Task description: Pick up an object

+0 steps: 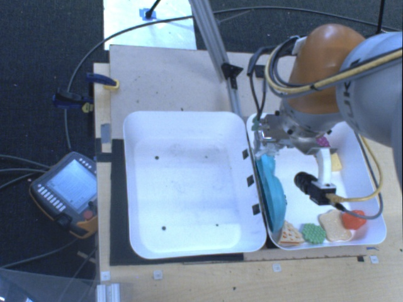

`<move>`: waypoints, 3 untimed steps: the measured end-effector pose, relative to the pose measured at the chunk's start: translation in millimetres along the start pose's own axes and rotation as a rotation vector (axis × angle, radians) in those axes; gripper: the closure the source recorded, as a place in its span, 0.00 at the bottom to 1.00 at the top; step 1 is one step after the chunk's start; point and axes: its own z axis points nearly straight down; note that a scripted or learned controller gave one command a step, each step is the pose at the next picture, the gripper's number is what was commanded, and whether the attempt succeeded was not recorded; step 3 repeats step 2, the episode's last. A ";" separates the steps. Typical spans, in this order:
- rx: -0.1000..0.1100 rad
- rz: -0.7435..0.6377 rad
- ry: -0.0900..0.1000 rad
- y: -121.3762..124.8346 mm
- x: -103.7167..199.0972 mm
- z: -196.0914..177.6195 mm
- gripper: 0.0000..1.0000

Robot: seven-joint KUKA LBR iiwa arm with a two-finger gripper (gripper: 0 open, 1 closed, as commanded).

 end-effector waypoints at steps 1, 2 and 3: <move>0.005 -0.001 0.004 -26.5 52.6 13.9 1.00; 0.003 0.005 0.002 -25.4 49.4 13.4 0.00; 0.003 0.005 0.002 -25.4 49.4 13.4 0.00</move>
